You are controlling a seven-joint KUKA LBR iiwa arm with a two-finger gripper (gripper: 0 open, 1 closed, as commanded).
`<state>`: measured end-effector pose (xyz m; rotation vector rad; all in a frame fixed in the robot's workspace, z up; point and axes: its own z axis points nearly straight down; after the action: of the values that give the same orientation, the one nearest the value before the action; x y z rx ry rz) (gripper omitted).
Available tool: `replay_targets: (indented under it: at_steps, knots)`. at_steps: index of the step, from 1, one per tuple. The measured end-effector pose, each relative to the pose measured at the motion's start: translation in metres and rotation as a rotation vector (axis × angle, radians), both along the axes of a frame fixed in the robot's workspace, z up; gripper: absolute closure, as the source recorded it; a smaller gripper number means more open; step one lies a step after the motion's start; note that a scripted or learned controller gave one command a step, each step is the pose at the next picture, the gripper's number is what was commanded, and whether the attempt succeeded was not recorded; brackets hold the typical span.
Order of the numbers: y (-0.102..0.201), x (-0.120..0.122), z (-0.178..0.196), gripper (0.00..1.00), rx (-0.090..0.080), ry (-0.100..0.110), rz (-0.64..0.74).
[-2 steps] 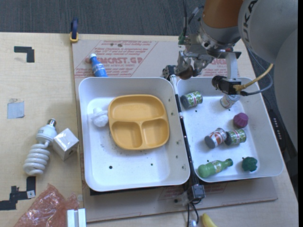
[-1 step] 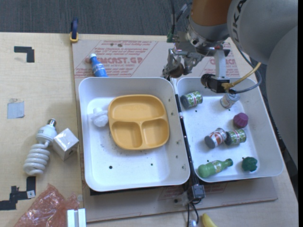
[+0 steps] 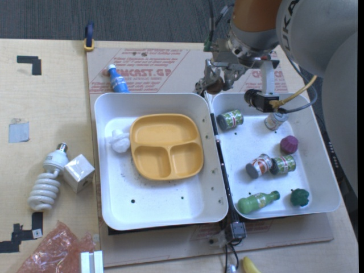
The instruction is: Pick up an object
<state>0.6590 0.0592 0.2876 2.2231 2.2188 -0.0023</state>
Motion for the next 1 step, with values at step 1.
replay_targets:
  at_steps: [1]
  knots:
    - [-0.0217,0.0,-0.001,1.0,0.0,0.0,-0.001]
